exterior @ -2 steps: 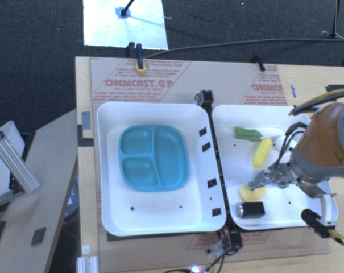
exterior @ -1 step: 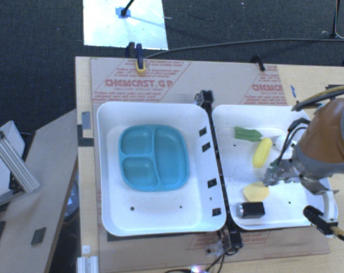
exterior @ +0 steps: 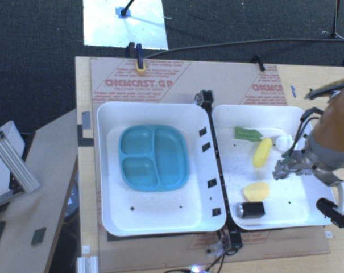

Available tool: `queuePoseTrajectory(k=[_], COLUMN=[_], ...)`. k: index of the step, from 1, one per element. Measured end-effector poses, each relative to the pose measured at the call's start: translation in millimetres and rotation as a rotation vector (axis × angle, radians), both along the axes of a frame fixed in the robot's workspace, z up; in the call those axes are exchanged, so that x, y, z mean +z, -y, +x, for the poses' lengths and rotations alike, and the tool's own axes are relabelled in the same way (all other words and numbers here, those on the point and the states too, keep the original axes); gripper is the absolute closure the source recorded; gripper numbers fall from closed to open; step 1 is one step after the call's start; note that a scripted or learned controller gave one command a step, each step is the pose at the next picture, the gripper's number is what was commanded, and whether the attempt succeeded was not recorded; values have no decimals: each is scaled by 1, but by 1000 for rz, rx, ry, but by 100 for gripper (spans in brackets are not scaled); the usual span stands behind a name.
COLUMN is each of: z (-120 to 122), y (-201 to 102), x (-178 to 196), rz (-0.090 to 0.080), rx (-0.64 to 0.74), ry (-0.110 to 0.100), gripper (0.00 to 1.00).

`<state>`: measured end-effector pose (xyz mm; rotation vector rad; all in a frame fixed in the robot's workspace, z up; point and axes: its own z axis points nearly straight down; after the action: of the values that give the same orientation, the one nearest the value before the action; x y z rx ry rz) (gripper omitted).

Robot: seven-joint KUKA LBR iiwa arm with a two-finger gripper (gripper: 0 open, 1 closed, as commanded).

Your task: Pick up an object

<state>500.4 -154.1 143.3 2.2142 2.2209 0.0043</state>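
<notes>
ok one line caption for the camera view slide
KUKA gripper poised over the right bin near a yellow corn cob; a blue divided plate sits in the left bin.

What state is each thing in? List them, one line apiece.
blue divided plate: flat in the left bin.
green piece: lying in the right bin.
yellow corn: lying loose.
yellow block: resting beside the black box.
gripper: low over the right bin, holding nothing visible.

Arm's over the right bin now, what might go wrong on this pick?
The claw sits beside the yellow corn cob and a small white ball, which lie close together, so it may nudge one while closing on the other. The bin's right wall is near; the wrist might clip it.
</notes>
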Motion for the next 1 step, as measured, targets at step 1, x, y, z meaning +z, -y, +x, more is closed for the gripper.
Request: queuePoseTrajectory(k=[1], z=[3], y=[-8], x=[60], rz=[0], rx=[2], ry=[2], gripper=[100])
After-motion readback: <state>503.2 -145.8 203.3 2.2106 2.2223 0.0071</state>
